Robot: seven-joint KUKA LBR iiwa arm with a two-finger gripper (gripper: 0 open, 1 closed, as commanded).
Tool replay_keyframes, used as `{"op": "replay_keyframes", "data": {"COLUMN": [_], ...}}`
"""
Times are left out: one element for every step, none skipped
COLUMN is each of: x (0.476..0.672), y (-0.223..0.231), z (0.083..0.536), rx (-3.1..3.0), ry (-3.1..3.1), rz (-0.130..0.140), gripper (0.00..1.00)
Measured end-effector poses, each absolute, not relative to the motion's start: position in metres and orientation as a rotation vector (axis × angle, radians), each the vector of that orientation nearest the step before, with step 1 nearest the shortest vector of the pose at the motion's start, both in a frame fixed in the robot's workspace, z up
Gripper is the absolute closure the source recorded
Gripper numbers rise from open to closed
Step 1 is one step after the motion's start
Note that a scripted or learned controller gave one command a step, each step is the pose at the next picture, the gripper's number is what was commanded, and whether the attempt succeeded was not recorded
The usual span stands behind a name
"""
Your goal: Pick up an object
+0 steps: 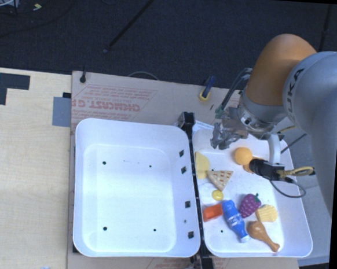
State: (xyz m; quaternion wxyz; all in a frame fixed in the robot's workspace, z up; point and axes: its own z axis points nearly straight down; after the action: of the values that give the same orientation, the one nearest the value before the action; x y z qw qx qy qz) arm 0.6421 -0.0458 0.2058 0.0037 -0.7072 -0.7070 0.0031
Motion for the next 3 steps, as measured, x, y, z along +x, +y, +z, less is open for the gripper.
{"op": "replay_keyframes", "data": {"x": [0.643,0.644,0.643], "y": [0.003,0.068,0.065], "z": [0.186,0.187,0.187], "rx": [-2.214,-2.213,-2.219], "ry": [-2.221,-2.225,-2.221], "rz": [0.003,-0.001,0.003], "gripper": [1.00,1.00,0.00]}}
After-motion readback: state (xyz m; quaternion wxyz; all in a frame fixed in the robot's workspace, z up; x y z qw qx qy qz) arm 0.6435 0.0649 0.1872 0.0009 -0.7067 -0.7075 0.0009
